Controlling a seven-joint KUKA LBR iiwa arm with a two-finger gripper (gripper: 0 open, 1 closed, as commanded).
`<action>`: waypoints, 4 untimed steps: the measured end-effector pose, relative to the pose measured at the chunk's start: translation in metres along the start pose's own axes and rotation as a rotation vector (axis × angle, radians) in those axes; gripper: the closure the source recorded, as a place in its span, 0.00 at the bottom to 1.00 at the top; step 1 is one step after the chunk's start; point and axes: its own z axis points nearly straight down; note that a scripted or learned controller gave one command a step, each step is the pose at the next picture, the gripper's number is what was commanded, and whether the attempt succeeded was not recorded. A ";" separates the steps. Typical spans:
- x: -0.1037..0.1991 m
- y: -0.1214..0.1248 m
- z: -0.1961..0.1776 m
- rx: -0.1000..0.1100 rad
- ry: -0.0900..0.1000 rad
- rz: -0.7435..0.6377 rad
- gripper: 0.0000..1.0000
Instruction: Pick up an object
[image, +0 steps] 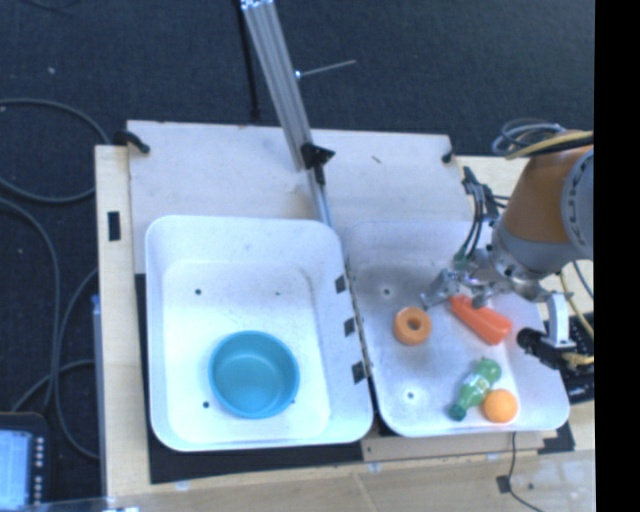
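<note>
On my tabletop (230, 165) the left bin (170, 250) holds a blue bowl (254, 374) toward its 6 o'clock side. The right bin (390, 250) carries the rest. An orange ring (412, 326) lies near its middle. At 3 o'clock of the ring is an orange carrot-like piece (482, 319), tilted, its upper end under my tool (462, 283). My tool hangs right over that end, touching or nearly so. Wrist and cables blur the tip, so I cannot tell whether it is released or clenched. Toward 5 o'clock in the bin a green bottle-shaped thing (472, 388) lies slanted, just beside an orange ball (500, 405). My arm (545, 215) is cut off at the right.
</note>
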 end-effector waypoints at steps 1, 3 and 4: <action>-0.001 0.003 -0.019 -0.013 0.000 0.003 1.00; -0.005 -0.004 -0.115 -0.012 0.002 -0.002 1.00; 0.050 -0.007 -0.125 -0.005 0.006 -0.014 1.00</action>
